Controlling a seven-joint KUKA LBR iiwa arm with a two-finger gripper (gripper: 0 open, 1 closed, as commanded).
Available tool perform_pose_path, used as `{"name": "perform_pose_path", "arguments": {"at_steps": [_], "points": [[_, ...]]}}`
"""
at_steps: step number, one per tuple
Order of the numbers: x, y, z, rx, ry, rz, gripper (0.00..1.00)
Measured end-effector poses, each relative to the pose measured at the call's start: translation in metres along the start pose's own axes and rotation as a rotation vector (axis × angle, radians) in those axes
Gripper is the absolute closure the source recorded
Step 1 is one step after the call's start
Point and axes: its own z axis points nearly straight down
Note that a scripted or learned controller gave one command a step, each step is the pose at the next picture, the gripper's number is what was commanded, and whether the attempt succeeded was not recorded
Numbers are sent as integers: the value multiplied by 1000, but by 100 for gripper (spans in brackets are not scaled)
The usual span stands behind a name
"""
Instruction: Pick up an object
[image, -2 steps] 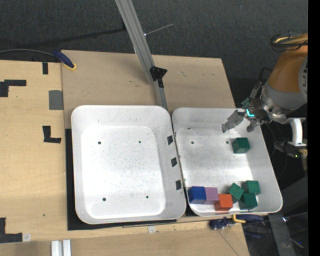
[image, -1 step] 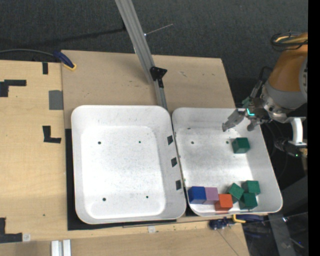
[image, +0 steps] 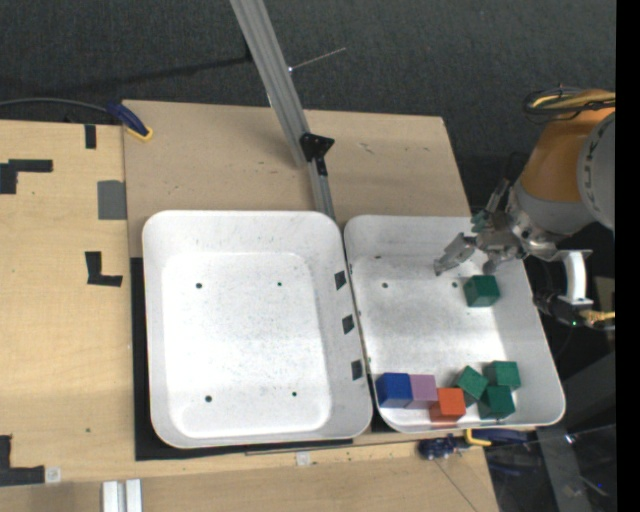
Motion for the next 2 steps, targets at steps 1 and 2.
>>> {"name": "perform_pose_path", "arguments": {"at_steps": [1, 2], "points": [[-1, -2, 39, -12, -4, 0, 0], [-2, 3, 40, -27, -8, -1, 0]]}}
